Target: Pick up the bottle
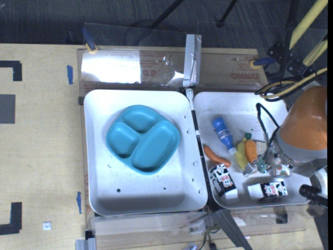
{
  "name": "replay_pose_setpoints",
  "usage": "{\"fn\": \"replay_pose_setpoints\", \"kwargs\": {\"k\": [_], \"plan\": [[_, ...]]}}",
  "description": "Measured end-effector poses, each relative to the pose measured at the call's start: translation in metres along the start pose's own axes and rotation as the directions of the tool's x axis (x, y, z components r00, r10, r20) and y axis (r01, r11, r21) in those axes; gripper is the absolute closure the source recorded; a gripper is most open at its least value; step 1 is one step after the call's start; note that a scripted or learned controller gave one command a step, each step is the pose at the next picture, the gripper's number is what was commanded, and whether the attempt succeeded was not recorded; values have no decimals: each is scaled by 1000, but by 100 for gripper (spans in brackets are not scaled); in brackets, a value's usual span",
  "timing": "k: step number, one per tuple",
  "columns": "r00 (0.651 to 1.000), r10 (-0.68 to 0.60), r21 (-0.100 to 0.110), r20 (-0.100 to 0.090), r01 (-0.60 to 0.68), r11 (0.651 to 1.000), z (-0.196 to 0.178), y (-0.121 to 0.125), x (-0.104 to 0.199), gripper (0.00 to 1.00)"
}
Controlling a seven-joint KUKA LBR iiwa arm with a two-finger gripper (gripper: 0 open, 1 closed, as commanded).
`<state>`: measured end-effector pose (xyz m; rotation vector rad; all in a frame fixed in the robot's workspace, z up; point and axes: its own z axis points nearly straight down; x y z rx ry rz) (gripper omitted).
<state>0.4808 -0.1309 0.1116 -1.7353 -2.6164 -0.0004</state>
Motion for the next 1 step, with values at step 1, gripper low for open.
{"fn": "replay_pose_setpoints", "kwargs": {"k": [1], "plan": [[995, -103, -3, 4, 103, 995, -142, 25, 18, 100]]}}
